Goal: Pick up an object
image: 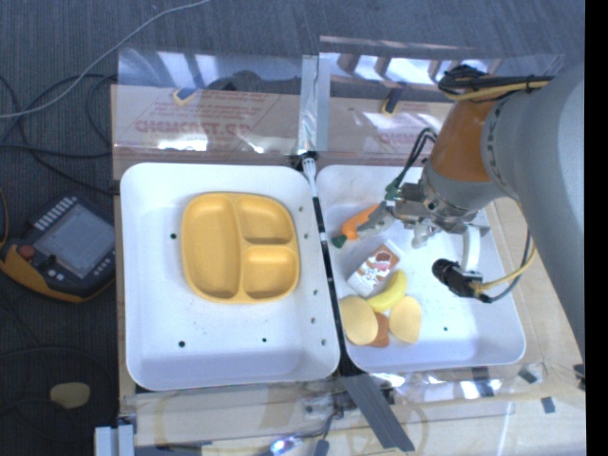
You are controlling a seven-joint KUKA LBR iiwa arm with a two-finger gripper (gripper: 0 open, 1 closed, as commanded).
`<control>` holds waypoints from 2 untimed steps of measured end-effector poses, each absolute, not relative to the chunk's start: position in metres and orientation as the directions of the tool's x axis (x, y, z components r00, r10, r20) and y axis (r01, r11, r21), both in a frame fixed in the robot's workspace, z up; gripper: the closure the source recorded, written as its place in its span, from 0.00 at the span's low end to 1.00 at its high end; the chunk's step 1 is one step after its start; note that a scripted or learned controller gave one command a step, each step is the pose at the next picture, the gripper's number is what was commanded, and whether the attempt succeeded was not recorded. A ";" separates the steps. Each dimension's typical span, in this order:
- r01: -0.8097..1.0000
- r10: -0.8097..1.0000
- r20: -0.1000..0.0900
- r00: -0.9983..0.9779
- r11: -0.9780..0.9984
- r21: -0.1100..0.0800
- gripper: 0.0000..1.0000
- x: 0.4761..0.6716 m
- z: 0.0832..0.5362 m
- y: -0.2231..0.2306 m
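Note:
The right bin [494,335] holds several small toy foods. An orange carrot [359,222] with a green tip lies near the bin's left wall. Below it sits a white packet [375,266] with a red picture, then a yellow banana [388,293]. Two round yellowish pieces [359,319] [407,319] flank a small orange piece [382,332] at the front. My gripper [407,218] hangs low over the bin's middle, just right of the carrot and above the packet. I see nothing held in it.
The left bin [152,340] carries a yellow compartment plate [239,246]. The grey arm with its orange band [465,145] covers the right bin's back right. A black cable loop [460,278] hangs beside the wrist. A handheld controller [66,240] lies off the bench at left.

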State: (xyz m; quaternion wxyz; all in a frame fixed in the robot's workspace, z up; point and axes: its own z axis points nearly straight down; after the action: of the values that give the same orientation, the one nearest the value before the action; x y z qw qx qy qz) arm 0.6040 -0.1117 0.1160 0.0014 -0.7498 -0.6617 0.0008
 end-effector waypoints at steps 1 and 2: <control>0.999 0.999 -0.004 0.045 -0.045 0.006 0.00 0.597 0.088 -0.107; 1.000 1.000 -0.005 -0.007 0.007 0.012 0.00 0.573 0.089 -0.098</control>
State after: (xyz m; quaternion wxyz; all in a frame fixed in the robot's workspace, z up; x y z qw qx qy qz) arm 0.5726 -0.0976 0.0891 -0.0060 -0.7045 -0.7097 -0.0023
